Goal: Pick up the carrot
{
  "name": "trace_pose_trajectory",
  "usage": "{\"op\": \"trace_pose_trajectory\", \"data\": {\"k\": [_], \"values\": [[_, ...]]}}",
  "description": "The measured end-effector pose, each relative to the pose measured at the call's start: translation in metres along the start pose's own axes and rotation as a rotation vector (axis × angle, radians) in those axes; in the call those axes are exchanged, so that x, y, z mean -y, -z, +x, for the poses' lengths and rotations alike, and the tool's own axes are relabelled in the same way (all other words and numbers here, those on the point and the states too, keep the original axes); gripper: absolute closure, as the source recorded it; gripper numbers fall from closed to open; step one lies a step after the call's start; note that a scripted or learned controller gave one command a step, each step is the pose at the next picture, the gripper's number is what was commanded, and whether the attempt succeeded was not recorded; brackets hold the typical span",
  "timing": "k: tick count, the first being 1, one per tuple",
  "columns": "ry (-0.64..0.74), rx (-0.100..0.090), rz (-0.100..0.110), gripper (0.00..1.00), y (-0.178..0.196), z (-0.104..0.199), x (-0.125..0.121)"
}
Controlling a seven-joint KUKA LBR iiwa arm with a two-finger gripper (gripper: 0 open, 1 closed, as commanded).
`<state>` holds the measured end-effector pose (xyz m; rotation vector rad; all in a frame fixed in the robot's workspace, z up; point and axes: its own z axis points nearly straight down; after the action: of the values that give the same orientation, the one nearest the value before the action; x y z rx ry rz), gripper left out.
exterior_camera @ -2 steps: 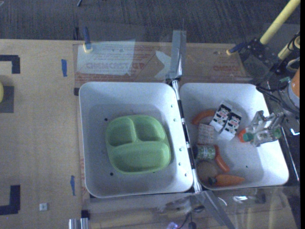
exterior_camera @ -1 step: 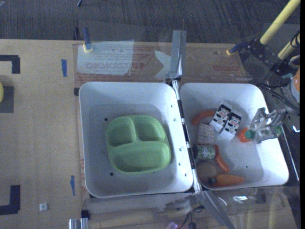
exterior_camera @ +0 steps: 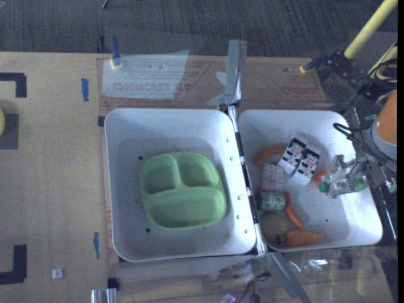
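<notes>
The carrot is orange with a small green top at its left end. It lies flat along the front wall of the right bin. My gripper hangs over the right part of that bin, behind and to the right of the carrot and well apart from it. Nothing shows in its grasp. The arm comes in from the right edge with its orange band above the wrist.
Around the carrot lie a brown round item, a reddish sausage, a small can, a patterned packet, two milk cartons and an orange sausage. The left bin holds a green divided plate.
</notes>
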<state>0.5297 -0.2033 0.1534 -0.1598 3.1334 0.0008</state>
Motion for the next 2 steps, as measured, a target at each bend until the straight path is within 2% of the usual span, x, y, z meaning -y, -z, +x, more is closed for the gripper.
{"op": "trace_pose_trajectory", "data": {"k": [1,2], "values": [[0.098,0.003,0.002,1.00,0.071,0.018,0.004],[0.116,0.003,0.002,1.00,0.121,0.035,0.016]]}}
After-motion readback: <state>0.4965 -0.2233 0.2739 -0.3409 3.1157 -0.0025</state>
